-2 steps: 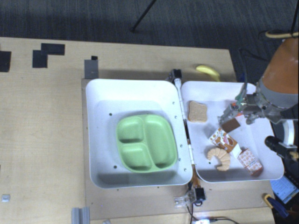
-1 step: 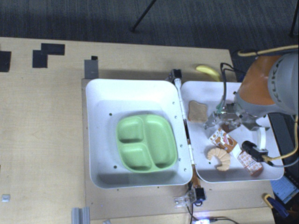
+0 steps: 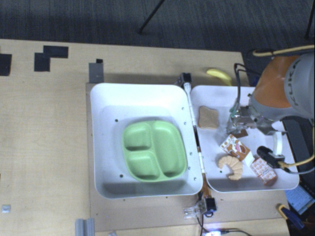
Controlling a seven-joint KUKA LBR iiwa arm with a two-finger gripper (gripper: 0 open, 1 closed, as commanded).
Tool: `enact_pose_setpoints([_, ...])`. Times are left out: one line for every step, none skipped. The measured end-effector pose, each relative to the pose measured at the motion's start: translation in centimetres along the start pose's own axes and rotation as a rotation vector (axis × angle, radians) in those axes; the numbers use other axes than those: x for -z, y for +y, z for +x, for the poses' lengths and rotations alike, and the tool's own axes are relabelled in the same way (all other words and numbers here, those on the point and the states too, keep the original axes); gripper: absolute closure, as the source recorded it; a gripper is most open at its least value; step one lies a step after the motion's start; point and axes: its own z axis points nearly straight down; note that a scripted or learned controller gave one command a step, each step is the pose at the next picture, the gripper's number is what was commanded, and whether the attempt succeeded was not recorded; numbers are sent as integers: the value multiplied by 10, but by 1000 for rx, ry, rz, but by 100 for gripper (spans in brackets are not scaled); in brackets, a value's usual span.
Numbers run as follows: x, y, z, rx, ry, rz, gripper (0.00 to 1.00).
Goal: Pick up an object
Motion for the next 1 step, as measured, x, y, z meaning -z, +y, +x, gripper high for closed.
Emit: enact_pose_setpoints([0,0,0,0,0,1,0])
